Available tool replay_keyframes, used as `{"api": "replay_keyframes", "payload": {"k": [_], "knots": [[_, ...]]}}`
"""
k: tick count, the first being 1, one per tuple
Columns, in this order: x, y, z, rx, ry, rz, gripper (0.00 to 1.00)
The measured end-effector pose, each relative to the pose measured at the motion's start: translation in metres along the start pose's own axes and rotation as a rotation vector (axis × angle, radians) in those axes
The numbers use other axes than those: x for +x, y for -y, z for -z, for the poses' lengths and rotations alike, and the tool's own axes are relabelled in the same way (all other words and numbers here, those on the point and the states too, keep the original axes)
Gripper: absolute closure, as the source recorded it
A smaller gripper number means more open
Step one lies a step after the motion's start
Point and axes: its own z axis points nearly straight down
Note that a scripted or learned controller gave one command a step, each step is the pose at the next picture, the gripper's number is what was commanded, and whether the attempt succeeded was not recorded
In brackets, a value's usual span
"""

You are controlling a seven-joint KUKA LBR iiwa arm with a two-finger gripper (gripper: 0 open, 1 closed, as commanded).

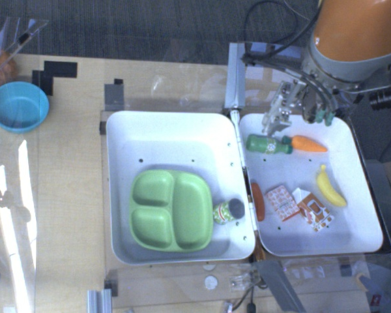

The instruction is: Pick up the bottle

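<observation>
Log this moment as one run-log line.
task: pick up bottle | pincer: above right bin's back edge, nothing between its fingers | bottle: lying in right bin, beside carrot | status: not picked

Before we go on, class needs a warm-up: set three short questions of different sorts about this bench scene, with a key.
1. True or false: the green bottle lies in the same bin as the green divided plate.
2. Which thing touches the bottle's cap end? A) the banana B) the carrot C) the blue bowl
3. Fill in: the tool hangs just above the bottle, in the ___ bin.

Key: 1 false, the bottle lies on its side in the right bin and the plate is in the left bin; 2 B; 3 right.
</observation>
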Motion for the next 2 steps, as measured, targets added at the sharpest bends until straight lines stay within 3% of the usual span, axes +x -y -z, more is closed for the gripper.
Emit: {"api": "replay_keyframes", "payload": {"k": [1,2], "knots": [[0.022,-0.002,0.016,-0.001,0.005,0.313,1.0],[0.034,0.041,0.0,0.0,0.003,0.629,1.0]]}}
